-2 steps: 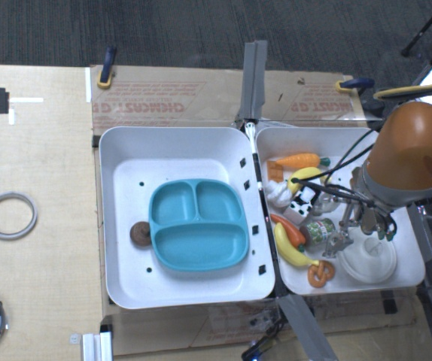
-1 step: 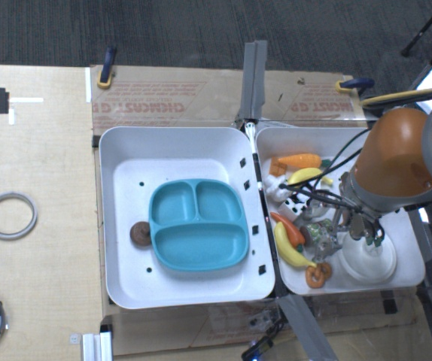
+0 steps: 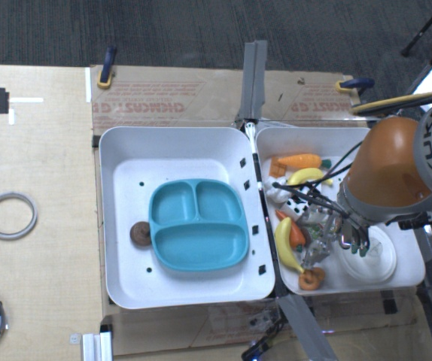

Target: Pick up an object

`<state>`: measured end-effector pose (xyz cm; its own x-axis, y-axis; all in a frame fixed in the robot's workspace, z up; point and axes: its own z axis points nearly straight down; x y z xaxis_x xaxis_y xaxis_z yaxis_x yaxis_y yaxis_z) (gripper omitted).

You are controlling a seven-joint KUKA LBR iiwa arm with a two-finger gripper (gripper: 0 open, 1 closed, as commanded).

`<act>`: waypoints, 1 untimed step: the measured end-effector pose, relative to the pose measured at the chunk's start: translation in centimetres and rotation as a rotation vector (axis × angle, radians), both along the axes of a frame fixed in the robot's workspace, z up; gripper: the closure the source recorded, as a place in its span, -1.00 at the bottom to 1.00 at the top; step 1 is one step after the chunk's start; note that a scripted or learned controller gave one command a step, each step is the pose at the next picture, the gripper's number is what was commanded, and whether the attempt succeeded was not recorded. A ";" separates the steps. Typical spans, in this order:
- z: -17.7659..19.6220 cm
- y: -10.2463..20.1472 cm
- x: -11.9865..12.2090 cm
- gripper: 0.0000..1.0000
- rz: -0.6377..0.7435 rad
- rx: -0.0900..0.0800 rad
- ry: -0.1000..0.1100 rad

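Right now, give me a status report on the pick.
Hand low over right bin. Nothing seen held. Banana beside it, toys crowd close.

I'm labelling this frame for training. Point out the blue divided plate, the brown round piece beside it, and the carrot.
blue divided plate [image 3: 199, 224]: camera view, its divider ridge.
brown round piece [image 3: 140, 233]: camera view, its top.
carrot [image 3: 300, 160]: camera view, its orange middle.

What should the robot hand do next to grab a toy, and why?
Probably lower the tool a little, straight down. It hangs in the right bin over the toy pile, beside the banana and above the brown piece. I can't see any toy between its fingers, so nothing looks grabbed yet.
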<state>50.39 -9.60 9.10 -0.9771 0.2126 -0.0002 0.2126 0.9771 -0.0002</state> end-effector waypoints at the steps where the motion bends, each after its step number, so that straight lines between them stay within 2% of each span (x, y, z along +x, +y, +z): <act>1: 0.0 -0.2 1.7 -1.00 0.040 -0.001 0.001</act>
<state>52.04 -9.78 9.07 -0.9849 0.1734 0.0003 0.1734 0.9849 -0.0010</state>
